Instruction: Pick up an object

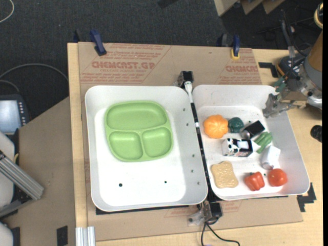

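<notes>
White bins sit side by side on my bench [154,60]: the left bin [97,137] holds a green divided plate [138,130], the right bin [297,158] an orange [216,126], a cracker [224,174] and two red pieces. My claw [274,106] hangs over the right bin's far right rim, apart from them all; I cannot tell how it is set.

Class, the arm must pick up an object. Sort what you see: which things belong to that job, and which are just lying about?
Job:
gripper
right bin
orange
cracker
tomato
red pepper
cow toy

Lying about:
left bin
green divided plate
blue clamps
</notes>
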